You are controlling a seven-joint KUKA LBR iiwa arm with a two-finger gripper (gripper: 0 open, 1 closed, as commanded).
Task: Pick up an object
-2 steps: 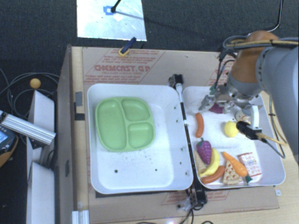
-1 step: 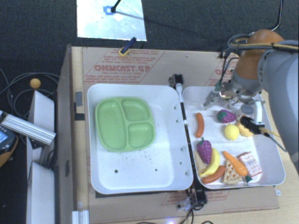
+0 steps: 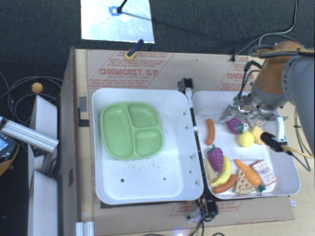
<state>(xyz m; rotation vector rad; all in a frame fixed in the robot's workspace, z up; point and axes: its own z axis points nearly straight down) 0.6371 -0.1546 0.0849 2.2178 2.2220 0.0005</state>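
My gripper (image 3: 239, 113) hangs low over the back of the right bin (image 3: 290, 181), reaching in from the right. Just below it, touching or nearly touching, lies a small purple toy vegetable with a green tip (image 3: 234, 126). A yellow lemon (image 3: 246, 139) sits next to that, toward the front. An orange sausage (image 3: 210, 131) lies to the left, near the bin's divider. Nothing can be seen held in the gripper.
The front of the right bin holds purple grapes (image 3: 215, 156), a banana (image 3: 225, 169), a carrot (image 3: 247, 172), a cracker (image 3: 242, 183), another sausage (image 3: 224, 185) and a red-white packet (image 3: 265, 171). A green divided plate (image 3: 132, 130) lies in the left bin (image 3: 147, 186).
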